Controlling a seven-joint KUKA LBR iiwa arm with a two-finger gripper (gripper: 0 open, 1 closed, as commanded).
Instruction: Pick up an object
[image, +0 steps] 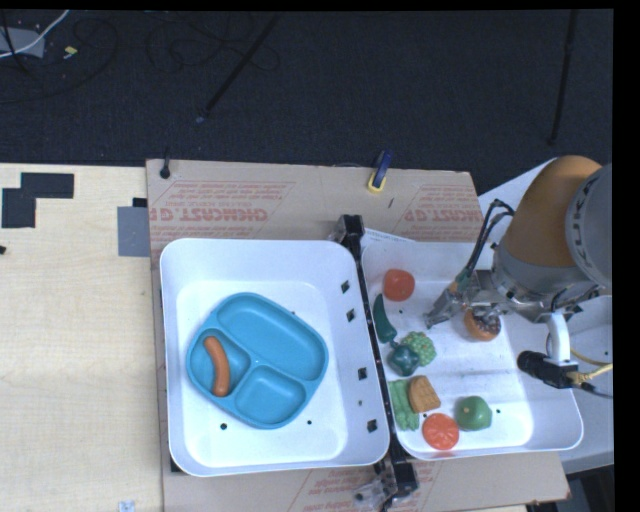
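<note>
Evidently the nearest candidate for pickup is a small round brown-orange piece (482, 323). It lies on the floor of the right-hand bin (520, 438), just beside the claw (447, 306) on its arm side. Its top is mottled dark and its lower edge is orange. Contact between the two cannot be confirmed, nor whether the claw is wide or narrow.

Surface: two white bins sit side by side on a sheet of printed cardboard (250, 205), which lies on a pale wood bench (70, 350). Dark carpet (300, 80) with loose cables runs beyond the bench, far above the claw in view. A blue and yellow clamp (379, 172) stands at the cardboard's far edge.

Count, claw's own bin, nine pieces including the candidate:
- two red round pieces, one (398, 284) just beyond the claw towards the divider, one (440, 431) well below it;
- one green round fruit (473, 412) below the claw;
- one dark green long piece (384, 318), one pale green floret (420, 348), one dark teal lump (404, 360), one green pod (401, 402) and one tan block (423, 392), all between the claw and the divider or below.

Count, other bin (190, 270), well apart from the claw: one blue divided plate (275, 350) bearing one orange sausage (216, 364).
</note>
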